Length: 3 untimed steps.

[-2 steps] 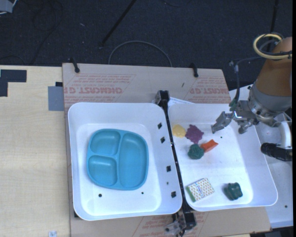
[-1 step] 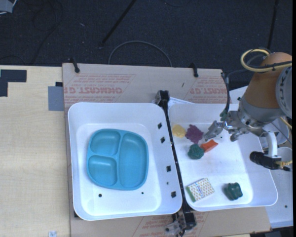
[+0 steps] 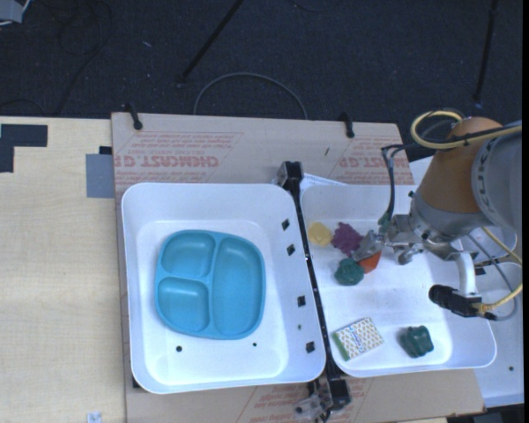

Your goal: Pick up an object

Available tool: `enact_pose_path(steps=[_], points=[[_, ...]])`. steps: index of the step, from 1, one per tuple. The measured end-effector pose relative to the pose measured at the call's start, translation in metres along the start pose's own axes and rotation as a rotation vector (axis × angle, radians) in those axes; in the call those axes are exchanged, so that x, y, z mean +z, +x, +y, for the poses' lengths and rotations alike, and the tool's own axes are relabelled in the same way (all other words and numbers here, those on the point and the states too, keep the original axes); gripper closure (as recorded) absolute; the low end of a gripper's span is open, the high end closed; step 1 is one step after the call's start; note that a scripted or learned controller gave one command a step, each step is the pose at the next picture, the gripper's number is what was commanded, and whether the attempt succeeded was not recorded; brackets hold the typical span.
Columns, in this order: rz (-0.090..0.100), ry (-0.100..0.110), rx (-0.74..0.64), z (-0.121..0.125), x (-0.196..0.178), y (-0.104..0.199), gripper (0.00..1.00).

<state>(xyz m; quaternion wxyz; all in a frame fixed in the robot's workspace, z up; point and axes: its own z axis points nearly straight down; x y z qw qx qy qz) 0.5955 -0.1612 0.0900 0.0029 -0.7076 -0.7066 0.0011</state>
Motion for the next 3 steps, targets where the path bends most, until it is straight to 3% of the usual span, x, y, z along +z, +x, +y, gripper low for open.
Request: enact_pose_path(steps=[1,3], points=[[-0.002,-0.002,0.002,0.000,-0.013,-0.002,1.00],[-0.002,-0.007,-0.002,-0.006,-0.103,0.004,1.00]])
